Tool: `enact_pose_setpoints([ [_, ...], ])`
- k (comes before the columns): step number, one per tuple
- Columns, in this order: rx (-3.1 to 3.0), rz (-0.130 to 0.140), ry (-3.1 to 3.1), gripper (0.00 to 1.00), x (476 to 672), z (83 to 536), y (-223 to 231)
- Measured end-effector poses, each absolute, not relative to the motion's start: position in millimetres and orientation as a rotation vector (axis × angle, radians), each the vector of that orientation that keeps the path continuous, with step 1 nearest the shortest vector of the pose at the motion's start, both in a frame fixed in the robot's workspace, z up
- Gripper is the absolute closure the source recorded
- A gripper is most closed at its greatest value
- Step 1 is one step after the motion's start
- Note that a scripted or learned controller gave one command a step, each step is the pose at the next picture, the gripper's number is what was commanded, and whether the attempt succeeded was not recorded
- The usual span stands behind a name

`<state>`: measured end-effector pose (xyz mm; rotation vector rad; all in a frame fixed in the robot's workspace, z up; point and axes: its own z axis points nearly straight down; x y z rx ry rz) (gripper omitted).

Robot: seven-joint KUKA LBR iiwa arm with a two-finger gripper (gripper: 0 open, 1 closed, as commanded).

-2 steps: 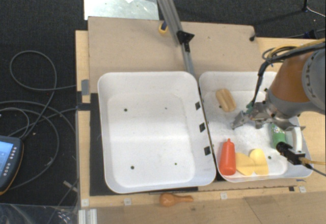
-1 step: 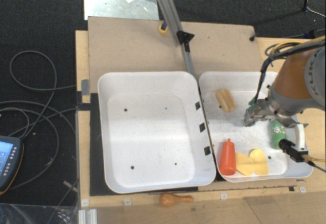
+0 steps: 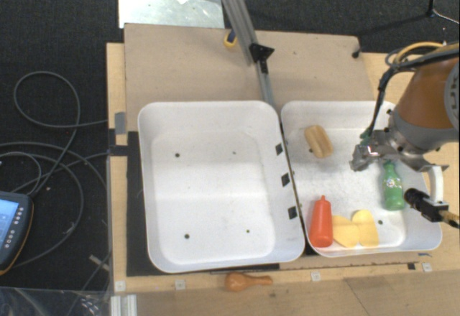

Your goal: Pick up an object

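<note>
While the arm reached over the right bin (image 3: 345, 117), its hand (image 3: 364, 156) hung just beside the top of the green bottle (image 3: 392, 189); whether it was spread or pressed together could not be told, and nothing showed in its grip. Taking the bottle as landmark, the tan cylinder (image 3: 318, 141) lay well beyond its top, the red bottle (image 3: 320, 222) and yellow pieces (image 3: 356, 230) near its base. A good pick would probably centre over the bottle's body, straddle its narrow width, then descend straight.

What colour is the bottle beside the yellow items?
Red bottle, seen in the camera view.
</note>
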<state>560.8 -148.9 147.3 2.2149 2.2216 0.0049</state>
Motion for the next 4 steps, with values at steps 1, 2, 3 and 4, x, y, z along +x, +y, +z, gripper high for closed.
enact_pose_setpoints([
  [1,2.214,0.005,2.22,1.0,561.4,195,-157],
  [2,2.21,0.007,2.223,1.0,556.3,249,-151],
  [3,2.213,0.002,2.232,1.0,539.9,237,-99],
  [4,2.21,0.005,2.234,1.0,528.9,246,-49],
])
